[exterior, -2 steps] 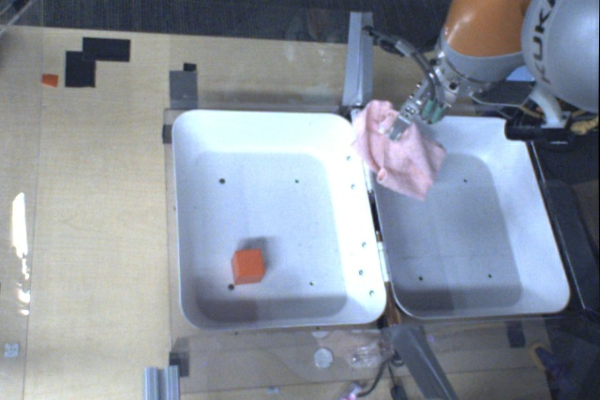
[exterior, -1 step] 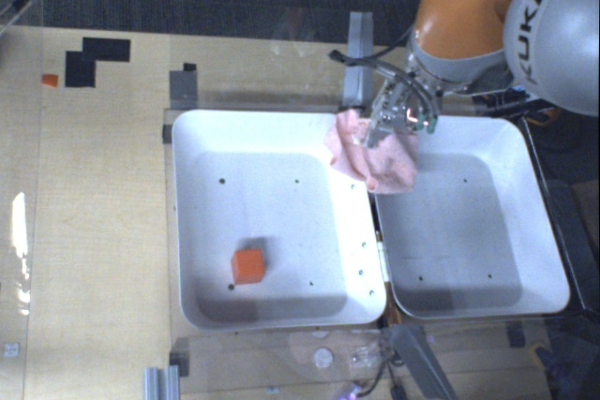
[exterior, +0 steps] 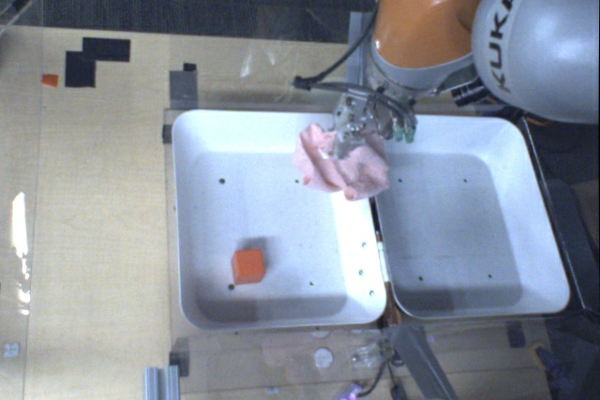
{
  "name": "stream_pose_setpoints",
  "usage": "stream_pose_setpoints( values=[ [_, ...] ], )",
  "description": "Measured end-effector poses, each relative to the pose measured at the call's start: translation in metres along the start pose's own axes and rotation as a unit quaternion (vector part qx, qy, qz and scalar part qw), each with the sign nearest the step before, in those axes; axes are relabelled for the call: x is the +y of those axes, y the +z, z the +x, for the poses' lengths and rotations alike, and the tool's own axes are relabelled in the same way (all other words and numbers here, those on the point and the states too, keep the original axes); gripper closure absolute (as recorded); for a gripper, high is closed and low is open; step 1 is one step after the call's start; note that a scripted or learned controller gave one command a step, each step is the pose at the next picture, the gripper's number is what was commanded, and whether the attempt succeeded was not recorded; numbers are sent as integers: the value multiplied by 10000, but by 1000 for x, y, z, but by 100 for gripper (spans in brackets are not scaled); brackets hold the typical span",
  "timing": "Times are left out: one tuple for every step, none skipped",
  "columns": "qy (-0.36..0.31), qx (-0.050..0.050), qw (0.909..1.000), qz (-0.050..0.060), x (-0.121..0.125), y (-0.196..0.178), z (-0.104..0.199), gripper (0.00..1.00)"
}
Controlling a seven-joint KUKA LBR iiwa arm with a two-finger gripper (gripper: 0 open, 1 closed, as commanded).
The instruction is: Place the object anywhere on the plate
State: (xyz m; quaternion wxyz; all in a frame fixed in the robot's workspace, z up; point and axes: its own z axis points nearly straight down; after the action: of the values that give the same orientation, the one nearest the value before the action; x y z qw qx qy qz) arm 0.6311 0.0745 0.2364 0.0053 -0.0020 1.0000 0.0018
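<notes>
Hanging from the pincer (exterior: 361, 131), a pink cloth (exterior: 341, 164) droops over the left bin (exterior: 202, 201).

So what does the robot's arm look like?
The arm is big, round and shiny grey, with KUKA written on it in black letters. Above the wrist sits a fat orange band. A dark cable runs beside it, and the small metal gripper has a few green bits.

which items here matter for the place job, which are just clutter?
Job:
- crumpled pink cloth, hanging from the gripper over the seam between the bins
- left shallow white bin
- right shallow white bin

Lying about:
- small orange block in the left bin
- black L-shaped marker on the bench
</notes>
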Motion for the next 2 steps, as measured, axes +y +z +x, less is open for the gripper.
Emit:
stream_pose_setpoints(
  values=[
    [-15, 9, 10000, 0, 43, 11, 17, 100],
    [-10, 16, 10000, -1, 90, 10, 39, 100]
  ],
)
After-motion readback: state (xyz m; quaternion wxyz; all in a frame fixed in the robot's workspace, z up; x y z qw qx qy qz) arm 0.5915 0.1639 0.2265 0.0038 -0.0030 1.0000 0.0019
